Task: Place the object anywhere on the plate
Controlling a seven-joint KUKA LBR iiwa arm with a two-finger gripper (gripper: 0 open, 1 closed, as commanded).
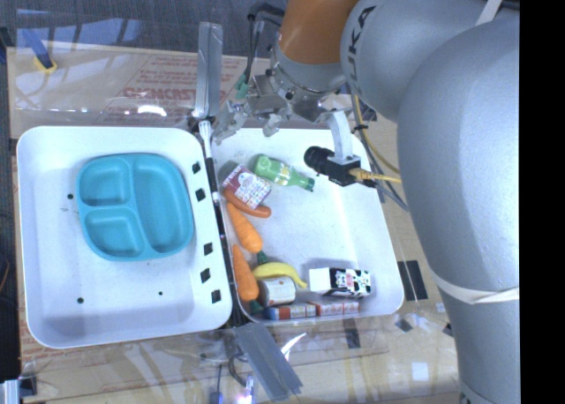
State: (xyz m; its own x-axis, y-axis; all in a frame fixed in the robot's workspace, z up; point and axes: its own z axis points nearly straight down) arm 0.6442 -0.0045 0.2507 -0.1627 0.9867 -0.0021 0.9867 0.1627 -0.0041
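A blue plate (135,206) with three compartments lies in the left bin (53,305), with nothing on it. The right bin (375,235) holds the loose objects: a green bottle (282,172), a pink and white packet (247,189), two orange carrots (246,231), a yellow banana (279,271), a small can (279,291) and a black and white carton (339,280). My gripper (252,117) hangs over the far left corner of the right bin, just above the green bottle and the packet. I see nothing held in it.
The grey arm with its orange band (327,5) covers the upper right of the view. A black cable plug (328,164) hangs beside the bottle. A raised divider (210,217) separates the bins. A flat red and white pack (313,310) lies along the right bin's near wall.
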